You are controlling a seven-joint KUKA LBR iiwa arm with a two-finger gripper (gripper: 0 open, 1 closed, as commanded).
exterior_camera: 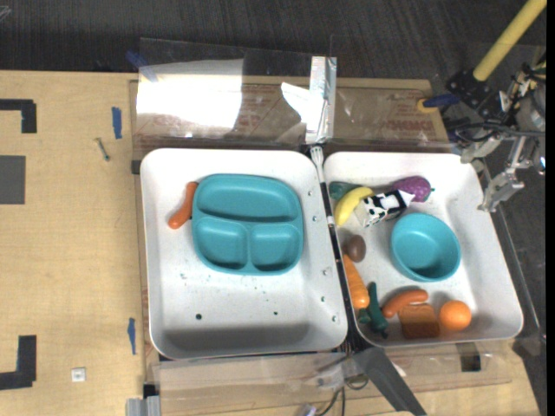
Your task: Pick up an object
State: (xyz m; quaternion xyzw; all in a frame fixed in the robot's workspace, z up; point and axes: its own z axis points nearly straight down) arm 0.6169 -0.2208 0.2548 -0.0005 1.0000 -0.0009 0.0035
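The right bin [494, 276] holds several toy foods. A yellow banana [351, 203], a black-and-white cow figure [381, 205] and a purple eggplant [413, 186] lie along its far side. A teal bowl [425, 246] sits in the middle. A brown nut-like piece [354, 249], a carrot [357, 287], a green piece [375, 315], a red sausage [405, 301], a brown block [419, 322] and an orange [455, 315] lie toward the near side. My gripper [503, 178] hangs at the bin's far right corner, outside the rim, with nothing seen in it.
The left bin [165, 302] holds a teal divided plate [248, 223] and an orange sausage [182, 205] beside its left edge. A clear plastic wall [321, 102] stands behind both bins. Cables and a yellow rod [516, 29] crowd the far right.
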